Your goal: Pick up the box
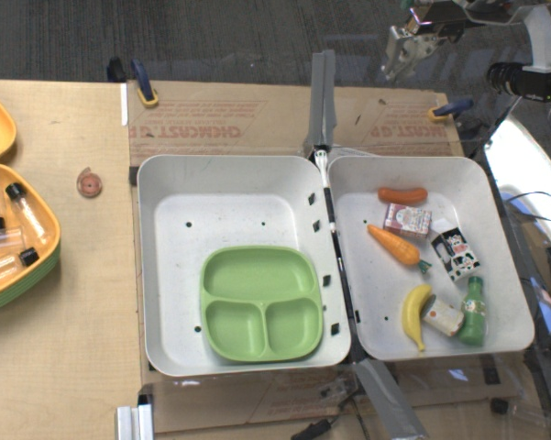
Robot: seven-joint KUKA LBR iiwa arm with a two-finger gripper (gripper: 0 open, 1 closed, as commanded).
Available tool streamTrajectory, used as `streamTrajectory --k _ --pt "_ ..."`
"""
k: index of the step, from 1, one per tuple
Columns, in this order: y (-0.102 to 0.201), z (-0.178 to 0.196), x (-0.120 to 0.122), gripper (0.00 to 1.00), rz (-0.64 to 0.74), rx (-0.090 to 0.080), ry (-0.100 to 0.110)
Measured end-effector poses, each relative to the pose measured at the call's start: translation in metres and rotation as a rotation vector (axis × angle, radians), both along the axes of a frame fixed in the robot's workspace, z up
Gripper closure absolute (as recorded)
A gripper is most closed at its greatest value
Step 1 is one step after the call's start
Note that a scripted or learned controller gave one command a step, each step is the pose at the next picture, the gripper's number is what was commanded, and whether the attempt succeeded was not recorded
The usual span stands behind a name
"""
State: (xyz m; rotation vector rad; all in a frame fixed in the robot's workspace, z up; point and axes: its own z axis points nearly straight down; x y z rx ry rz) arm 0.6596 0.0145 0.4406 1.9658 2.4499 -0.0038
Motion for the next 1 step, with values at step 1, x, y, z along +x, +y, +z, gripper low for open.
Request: streamTrajectory --k 1 --pt "-0.084 -0.0005 -0.0002 1.0 -0.133 0.0 0.001"
